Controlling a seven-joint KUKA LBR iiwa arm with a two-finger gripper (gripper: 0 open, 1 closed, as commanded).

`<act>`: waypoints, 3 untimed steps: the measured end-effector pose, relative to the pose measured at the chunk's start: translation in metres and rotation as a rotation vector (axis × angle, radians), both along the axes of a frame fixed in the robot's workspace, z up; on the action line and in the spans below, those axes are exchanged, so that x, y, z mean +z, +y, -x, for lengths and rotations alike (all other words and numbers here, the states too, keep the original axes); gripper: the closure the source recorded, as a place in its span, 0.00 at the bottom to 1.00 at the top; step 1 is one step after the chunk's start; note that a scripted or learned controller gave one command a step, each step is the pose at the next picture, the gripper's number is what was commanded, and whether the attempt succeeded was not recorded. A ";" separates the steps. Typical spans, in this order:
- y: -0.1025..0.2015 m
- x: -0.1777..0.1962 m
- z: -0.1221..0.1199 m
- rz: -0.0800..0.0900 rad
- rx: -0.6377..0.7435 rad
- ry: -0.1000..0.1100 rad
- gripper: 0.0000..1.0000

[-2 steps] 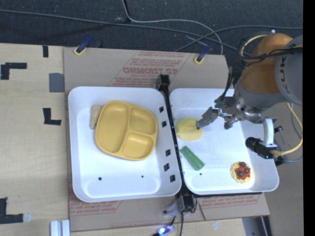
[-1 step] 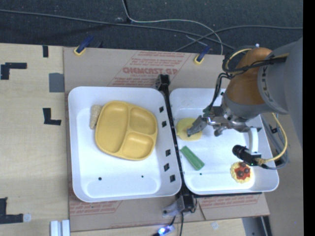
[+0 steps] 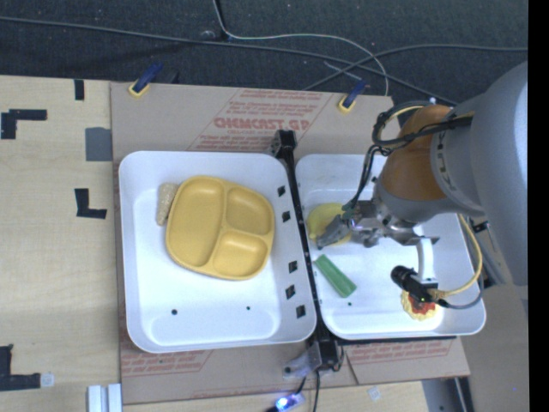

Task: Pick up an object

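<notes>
Left bin (image 3: 137,256) held a yellow divided plate (image 3: 220,227) with a tan sponge-like piece (image 3: 165,202) tucked at its 9 o'clock edge. In the right bin (image 3: 463,320) the gripper (image 3: 333,233) sat low against a yellow-green object (image 3: 322,219), a green block (image 3: 334,275) at its 6 o'clock and a red-yellow item (image 3: 419,306) near 4 o'clock. Can't tell the hand's state, nothing visibly pinched; best bet was to centre on the yellow-green object, close squarely, then lift straight up clear of the divider.
</notes>
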State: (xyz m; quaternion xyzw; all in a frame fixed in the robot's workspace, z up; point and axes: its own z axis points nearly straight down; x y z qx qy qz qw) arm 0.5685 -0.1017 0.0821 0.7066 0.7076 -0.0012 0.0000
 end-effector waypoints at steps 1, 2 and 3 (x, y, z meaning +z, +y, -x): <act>0.000 0.013 -0.001 0.000 0.001 -0.003 1.00; -0.009 0.068 0.002 -0.002 -0.001 -0.003 1.00; 0.002 0.120 0.005 -0.002 0.001 -0.005 1.00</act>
